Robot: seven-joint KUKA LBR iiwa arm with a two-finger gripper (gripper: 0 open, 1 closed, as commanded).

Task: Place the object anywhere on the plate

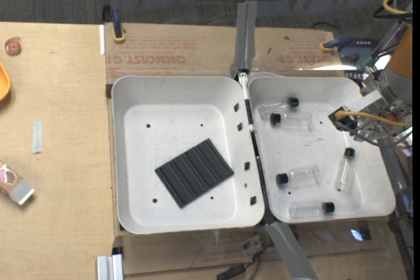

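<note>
Plate [194, 172] in left bin [131, 101] (vials [298, 176] right)

Left bin [125, 141] and right bin [374, 200]: smooth white plastic, faint sheen. Plate [194, 172]: dark grey, matt, ribbed surface. Vials [298, 177]: clear glossy plastic or glass, black caps. Tabletop [52, 95]: pale wood, smooth. Cardboard [170, 52] at 12 o'clock: brown, matt, printed.

Red print on the cardboard, and it's upside down

Cardboard sheet [197, 49] behind the bins carries red lettering, inverted; it seems to read "CHEMCAST GP"; smaller lines beneath too blurred to read.
</note>
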